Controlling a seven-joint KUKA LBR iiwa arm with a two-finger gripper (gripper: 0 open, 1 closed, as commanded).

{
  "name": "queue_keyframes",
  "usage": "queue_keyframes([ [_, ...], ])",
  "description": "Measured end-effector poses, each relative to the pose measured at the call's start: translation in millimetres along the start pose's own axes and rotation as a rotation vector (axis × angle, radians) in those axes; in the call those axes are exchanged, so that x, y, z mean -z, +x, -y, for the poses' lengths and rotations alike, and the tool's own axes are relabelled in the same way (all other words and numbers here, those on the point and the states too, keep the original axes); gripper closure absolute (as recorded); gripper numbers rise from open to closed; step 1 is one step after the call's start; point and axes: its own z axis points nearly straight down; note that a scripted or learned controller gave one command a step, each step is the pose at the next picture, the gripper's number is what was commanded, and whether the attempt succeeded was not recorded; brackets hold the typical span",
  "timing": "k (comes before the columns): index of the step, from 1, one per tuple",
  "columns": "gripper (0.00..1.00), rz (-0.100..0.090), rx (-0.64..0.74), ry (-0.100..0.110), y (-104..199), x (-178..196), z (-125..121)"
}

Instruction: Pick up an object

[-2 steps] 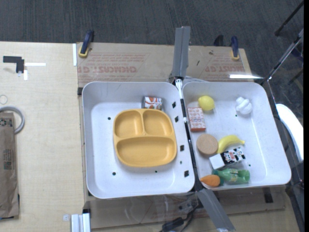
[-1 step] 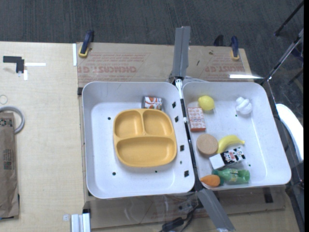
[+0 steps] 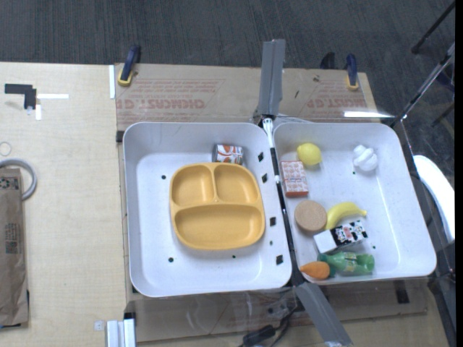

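The right bin (image 3: 405, 194) holds several small items: a yellow lemon (image 3: 309, 154), a pink-and-white carton (image 3: 294, 178), a round tan cookie (image 3: 310, 216), a yellow banana (image 3: 345, 213), a black-and-white box (image 3: 346, 236), a green packet (image 3: 351, 264), an orange piece (image 3: 315, 270) and a white crumpled object (image 3: 364, 158). In the left bin (image 3: 145, 215) lies a yellow divided plate (image 3: 215, 206), with a small orange-and-white carton (image 3: 228, 153) just behind it.
A grey post (image 3: 271, 78) rises behind the seam between the bins. Cardboard (image 3: 195, 96) clipped with blue-and-yellow clamps (image 3: 129, 65) lies behind them. A brown paper bag (image 3: 11, 244) rests on the wooden bench at far left.
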Motion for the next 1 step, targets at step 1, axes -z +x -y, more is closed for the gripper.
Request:
queue_keyframes([
  [1,1.0,-0.036,0.106,-0.037,13.0,-54.3,-1.2],
])
